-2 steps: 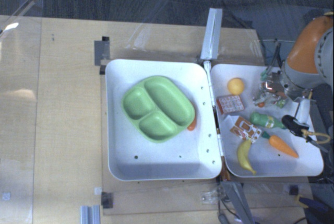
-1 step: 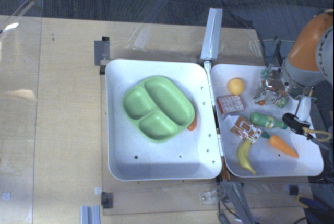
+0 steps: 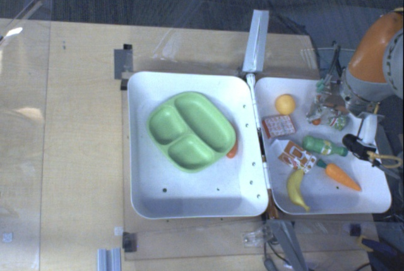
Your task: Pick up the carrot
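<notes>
- Camera view gave us the carrot (image 3: 343, 177) lying flat near the front right corner of the right bin (image 3: 379, 203), its leaf end just beside the green bottle (image 3: 324, 147).
- A banana (image 3: 297, 187) lay apart on its left, so we judged that a grasp across the thick middle, crosswise to its length, had room.
- Farther back, the gripper (image 3: 327, 105) hung over the bin's far right part. We could not tell whether it was spread or pressed together.
- We judged it should open wide before descending.

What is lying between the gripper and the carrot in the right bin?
The camera view shows a green bottle on its side between the gripper and the carrot.
</notes>
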Controlling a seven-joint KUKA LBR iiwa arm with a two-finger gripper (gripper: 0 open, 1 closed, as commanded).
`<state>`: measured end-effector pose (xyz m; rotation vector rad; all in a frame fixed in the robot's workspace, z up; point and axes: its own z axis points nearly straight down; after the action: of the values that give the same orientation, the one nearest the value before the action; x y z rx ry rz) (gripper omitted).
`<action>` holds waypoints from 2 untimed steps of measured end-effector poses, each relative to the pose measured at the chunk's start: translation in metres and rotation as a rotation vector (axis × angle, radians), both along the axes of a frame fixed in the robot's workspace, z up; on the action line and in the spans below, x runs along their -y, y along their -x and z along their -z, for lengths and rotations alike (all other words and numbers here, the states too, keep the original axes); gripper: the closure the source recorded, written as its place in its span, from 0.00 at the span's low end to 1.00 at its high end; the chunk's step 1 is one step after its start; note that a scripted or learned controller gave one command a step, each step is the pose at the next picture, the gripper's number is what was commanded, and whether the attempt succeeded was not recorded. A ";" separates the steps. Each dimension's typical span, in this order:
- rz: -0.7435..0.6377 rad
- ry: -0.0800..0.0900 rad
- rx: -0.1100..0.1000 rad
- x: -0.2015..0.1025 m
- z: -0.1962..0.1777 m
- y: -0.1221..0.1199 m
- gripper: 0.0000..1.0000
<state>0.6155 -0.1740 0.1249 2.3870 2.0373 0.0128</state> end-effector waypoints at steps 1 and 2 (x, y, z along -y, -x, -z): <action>-0.007 -0.001 0.001 -0.002 -0.008 -0.002 1.00; -0.015 -0.001 0.003 -0.004 -0.016 -0.005 1.00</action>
<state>0.6203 -0.1698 0.1404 2.3714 2.0546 0.0173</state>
